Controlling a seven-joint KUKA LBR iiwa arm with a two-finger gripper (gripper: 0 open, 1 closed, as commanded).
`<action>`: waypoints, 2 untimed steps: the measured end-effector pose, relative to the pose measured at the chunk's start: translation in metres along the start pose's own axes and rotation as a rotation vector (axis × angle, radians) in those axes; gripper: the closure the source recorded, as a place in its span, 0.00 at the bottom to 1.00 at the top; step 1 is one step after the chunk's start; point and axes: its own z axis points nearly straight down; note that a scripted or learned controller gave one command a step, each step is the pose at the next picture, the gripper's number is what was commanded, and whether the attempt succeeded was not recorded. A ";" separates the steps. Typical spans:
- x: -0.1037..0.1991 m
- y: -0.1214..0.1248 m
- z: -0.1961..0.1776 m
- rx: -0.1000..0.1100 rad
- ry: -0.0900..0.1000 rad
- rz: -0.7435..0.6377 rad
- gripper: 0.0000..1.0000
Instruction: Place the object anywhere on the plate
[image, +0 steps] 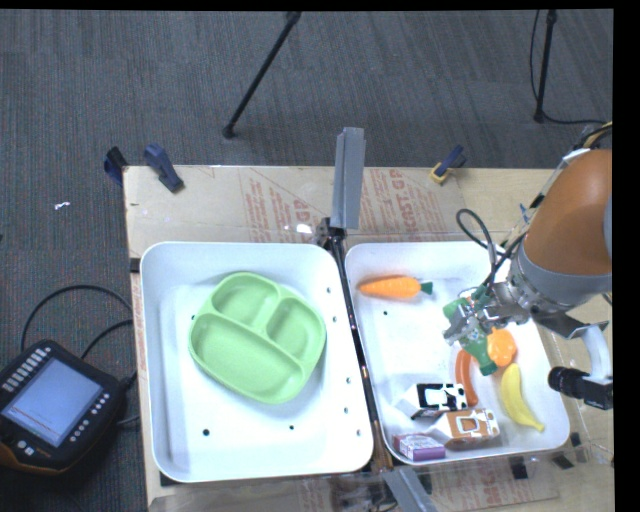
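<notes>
Right white bin (400, 420), carrot (392, 288) lying crosswise, leaves rightward, hand (468, 322) grip unclear

A wooden bench (250, 195) fills the middle of the frame, bearing two shallow white bins: the left bin (165, 400) at centre-left, the right bin (420, 262) at centre-right, touching. Clamps (160, 167) grip its upper edge.

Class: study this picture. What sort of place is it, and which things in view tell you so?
Probably a robot lab: a robot arm reaching over two white bins on a clamped board, a teach pendant on the carpet, and tripod legs.
</notes>
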 end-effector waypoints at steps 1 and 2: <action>0.054 0.029 0.020 0.003 0.000 -0.026 1.00; 0.123 0.073 0.020 0.003 -0.001 -0.138 1.00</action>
